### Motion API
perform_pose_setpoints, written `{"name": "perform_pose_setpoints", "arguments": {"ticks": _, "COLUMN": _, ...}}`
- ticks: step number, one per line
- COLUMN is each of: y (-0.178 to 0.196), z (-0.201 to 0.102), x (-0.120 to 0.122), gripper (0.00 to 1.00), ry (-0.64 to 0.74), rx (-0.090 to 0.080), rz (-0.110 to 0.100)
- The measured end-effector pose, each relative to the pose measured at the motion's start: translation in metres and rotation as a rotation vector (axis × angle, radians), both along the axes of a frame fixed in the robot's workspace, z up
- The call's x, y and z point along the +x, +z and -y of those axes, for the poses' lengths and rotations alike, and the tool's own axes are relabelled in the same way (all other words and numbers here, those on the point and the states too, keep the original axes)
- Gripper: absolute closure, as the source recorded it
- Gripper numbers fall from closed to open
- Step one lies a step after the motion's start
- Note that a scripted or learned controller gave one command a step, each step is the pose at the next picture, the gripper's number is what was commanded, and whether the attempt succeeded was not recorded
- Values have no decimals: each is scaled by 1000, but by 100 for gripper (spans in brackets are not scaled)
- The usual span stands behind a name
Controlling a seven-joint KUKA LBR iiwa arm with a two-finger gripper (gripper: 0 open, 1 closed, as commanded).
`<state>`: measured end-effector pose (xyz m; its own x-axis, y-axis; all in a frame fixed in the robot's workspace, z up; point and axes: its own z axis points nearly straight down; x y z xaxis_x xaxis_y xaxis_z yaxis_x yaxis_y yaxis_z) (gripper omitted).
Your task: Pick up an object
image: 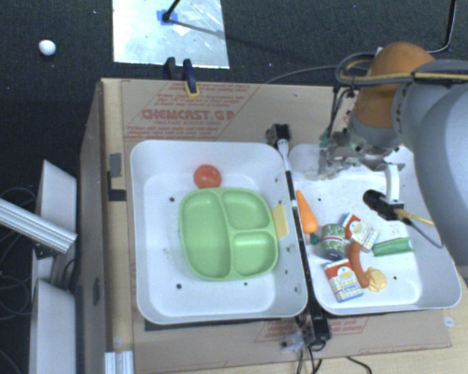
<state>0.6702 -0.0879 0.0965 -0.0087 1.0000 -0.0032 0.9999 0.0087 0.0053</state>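
My gripper hangs over the far left corner of the right bin, above bare white floor. Nothing shows between its tips. Nearer the front of that bin lie an orange carrot, a green-labelled can, a small red and white carton, a green vegetable, a brown sausage, a red and white box and a yellow piece. The carrot is the closest of them, a little in front of the gripper.
The left bin holds a green divided plate, a red tomato behind it and a yellow block by its right wall. A black divider runs between the bins. The grey arm fills the right side.
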Motion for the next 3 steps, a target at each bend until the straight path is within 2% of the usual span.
{"name": "perform_pose_setpoints", "arguments": {"ticks": 1, "y": 0, "z": 0, "x": 0, "gripper": 0, "ry": 1, "rx": 0, "rz": 0}}
{"name": "perform_pose_setpoints", "arguments": {"ticks": 2, "y": -11, "z": 5, "x": -1, "gripper": 0, "ry": -5, "rx": 1, "rz": -3}}
{"name": "perform_pose_setpoints", "arguments": {"ticks": 3, "y": 0, "z": 5, "x": 0, "gripper": 100, "ry": -1, "rx": 0, "rz": 0}}
